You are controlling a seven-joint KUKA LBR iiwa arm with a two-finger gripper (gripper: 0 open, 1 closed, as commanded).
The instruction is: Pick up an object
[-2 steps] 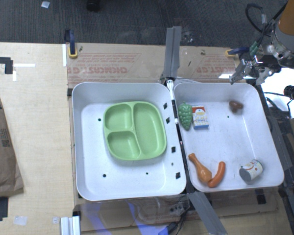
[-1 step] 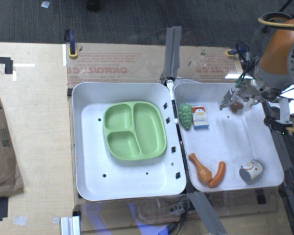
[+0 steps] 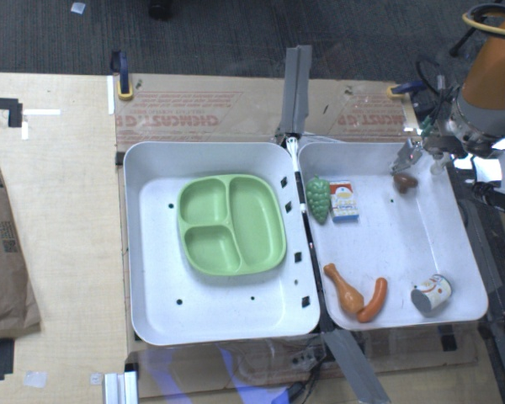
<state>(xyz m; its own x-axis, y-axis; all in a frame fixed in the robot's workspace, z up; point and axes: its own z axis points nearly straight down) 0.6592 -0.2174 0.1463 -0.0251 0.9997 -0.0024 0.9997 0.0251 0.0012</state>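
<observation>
A: Camera view, left bin (image 3: 143,251): contents?

B: One pale green divided plate (image 3: 232,223), three compartments, lying flat a little above the bin's middle. Bin walls white, shallow.

A: Right bin (image 3: 454,242)?

B: Six items. A green bumpy piece like a bunch of grapes (image 3: 318,199) by the left wall, in the upper half. Just beside it, to the right, a small white carton (image 3: 344,201) with red and blue print. Near the front, an orange drumstick-shaped toy (image 3: 343,287), and next to it a red sausage-shaped toy (image 3: 374,300); their lower ends look to touch. In the front right corner, a small white mug (image 3: 431,294) tipped on its side. In the upper right part, a small dark brown object (image 3: 404,182), too small to name.

A: Arm and claw?

B: Arm (image 3: 486,82) enters at the upper right, orange band visible above grey parts and cables. The claw (image 3: 411,152) is over the bin's upper right corner, directly above the brown object. Whether its fingers are apart or together cannot be told, nor whether it touches the object; too small and cluttered there.

A: Surroundings?

B: Light wooden table (image 3: 50,225) under both bins. Brown paper bag (image 3: 4,251) at the left edge. Printed cardboard sheet (image 3: 202,112) behind the bins. Grey upright bar (image 3: 297,87) at the seam between the bins.
</observation>
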